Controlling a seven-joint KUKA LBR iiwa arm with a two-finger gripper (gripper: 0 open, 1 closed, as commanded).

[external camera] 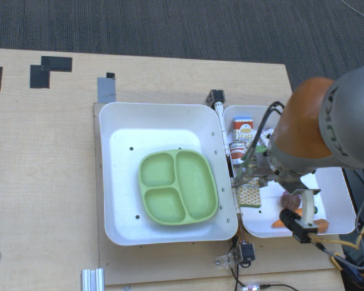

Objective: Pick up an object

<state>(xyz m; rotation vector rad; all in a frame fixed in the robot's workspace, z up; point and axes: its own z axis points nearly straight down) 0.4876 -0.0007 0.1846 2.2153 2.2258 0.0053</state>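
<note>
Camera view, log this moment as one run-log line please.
arm: over right bin | tool: hidden | left bin: green divided plate | right bin: small packets, orange item

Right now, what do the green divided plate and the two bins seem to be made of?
The green divided plate looks like moulded plastic, matte with a soft sheen, with rounded compartment walls. The left bin and the right bin appear to be smooth white plastic with rounded corners, though coated metal cannot be ruled out.
</note>
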